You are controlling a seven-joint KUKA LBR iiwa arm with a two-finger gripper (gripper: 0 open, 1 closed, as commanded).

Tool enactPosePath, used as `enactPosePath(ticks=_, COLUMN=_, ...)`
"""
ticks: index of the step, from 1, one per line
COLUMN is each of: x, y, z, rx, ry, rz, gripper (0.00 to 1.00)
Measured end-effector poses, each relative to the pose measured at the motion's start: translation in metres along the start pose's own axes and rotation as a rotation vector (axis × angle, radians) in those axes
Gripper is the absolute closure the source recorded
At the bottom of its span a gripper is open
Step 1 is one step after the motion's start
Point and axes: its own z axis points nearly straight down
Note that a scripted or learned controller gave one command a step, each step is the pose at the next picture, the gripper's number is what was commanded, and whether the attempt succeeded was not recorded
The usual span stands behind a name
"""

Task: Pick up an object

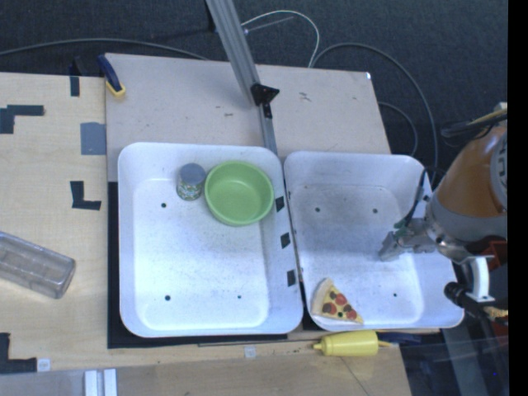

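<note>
At the far left, on the wooden bench (49,147), a clear plastic tube (31,264) lies on its side, well apart from the bins. Near the top left corner of the grey board sits a blue and yellow clamp (110,76).

The left bin (140,304) holds two things in its upper part — a small grey-topped can (190,181), upright, and just to its right a green bowl (239,192), upright too. The can and the bowl stand close together, touching or nearly so.

A grey metal pole (235,40) runs down from the top edge at a slant and ends at a black clamp (264,94), above the seam between the bins.

The right bin (346,172) has a pizza slice (335,302) lying flat in its lower left corner, its tip pointing up and left. Just outside the bin's lower rim, on the bench, lies a yellow bottle (351,343) on its side.

The gripper (394,244) hangs over the right part of the right bin, well apart from the slice — its fingers point down and left. They look close together with nothing between them, though the view is too small to tell for sure. Behind it the arm (470,188) shows its orange band at the right edge.
</note>
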Motion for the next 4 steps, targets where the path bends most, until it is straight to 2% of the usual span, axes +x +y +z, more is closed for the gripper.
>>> enactPosePath(ticks=1, x=0.009, y=-0.004, z=-0.050, rx=-0.001, ry=0.000, rz=0.000, gripper=1.00)
enactPosePath(ticks=3, x=0.008, y=-0.016, z=-0.166, rx=-0.004, ry=-0.002, rz=0.001, gripper=1.00)
enactPosePath(ticks=4, x=0.050, y=0.003, z=-0.151, rx=0.004, ry=0.002, rz=-0.003, gripper=1.00)
